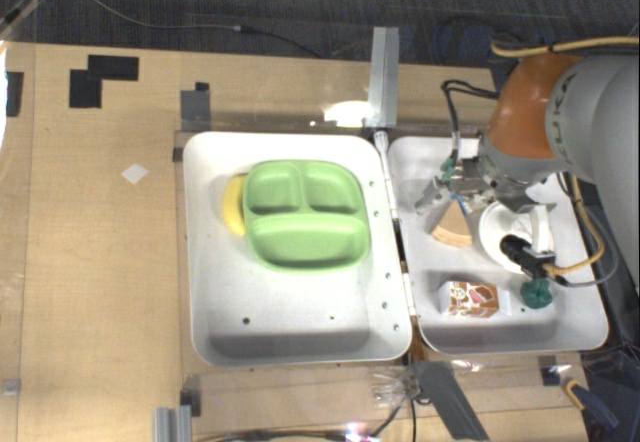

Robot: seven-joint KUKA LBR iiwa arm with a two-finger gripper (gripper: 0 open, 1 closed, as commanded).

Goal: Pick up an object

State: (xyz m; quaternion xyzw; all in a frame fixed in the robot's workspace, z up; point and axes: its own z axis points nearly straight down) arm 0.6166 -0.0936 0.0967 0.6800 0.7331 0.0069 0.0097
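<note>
Where right bin dips: tan wedge, glossy packet, teal knob.

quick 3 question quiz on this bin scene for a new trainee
1. True or false: the green three-compartment plastic tray lies in the right white bin.
2. What yellow thing peeks out from under the tray's left edge?
3. The hand hovers nearest: A) tan wedge-shaped block B) small printed packet C) teal knob

Key:
1. False; it lies in the left white bin.
2. A yellow curved object, perhaps a toy banana.
3. A
</note>
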